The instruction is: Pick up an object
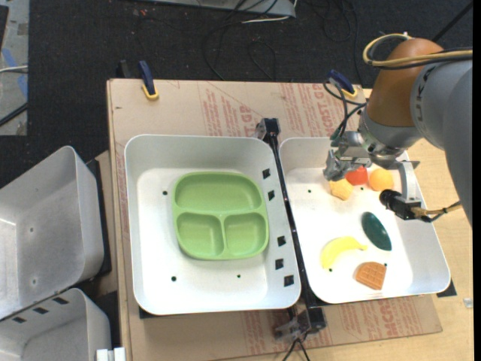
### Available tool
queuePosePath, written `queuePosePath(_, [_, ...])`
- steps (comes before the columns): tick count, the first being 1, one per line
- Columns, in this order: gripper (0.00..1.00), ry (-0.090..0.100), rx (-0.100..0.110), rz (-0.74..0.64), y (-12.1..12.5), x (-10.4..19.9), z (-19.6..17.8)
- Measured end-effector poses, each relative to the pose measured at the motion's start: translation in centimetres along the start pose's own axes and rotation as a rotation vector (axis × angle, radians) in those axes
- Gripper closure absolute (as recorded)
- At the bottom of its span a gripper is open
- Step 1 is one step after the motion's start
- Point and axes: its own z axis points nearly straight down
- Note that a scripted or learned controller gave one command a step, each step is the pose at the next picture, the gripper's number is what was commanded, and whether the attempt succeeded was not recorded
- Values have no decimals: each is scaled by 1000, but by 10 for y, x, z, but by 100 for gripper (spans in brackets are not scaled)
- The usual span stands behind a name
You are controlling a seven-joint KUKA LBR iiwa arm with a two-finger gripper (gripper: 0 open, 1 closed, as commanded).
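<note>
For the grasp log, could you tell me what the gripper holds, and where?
It cannot be told: the gripper sits low over the orange pieces, hiding any contact.

Right bin's (432,273) near half is crowded by banana (340,250), waffle (370,274), dark green piece (376,230)
</note>
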Motion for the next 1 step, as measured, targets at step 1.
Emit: queuePosePath(1, [100, 0, -1, -2, 0, -2, -63])
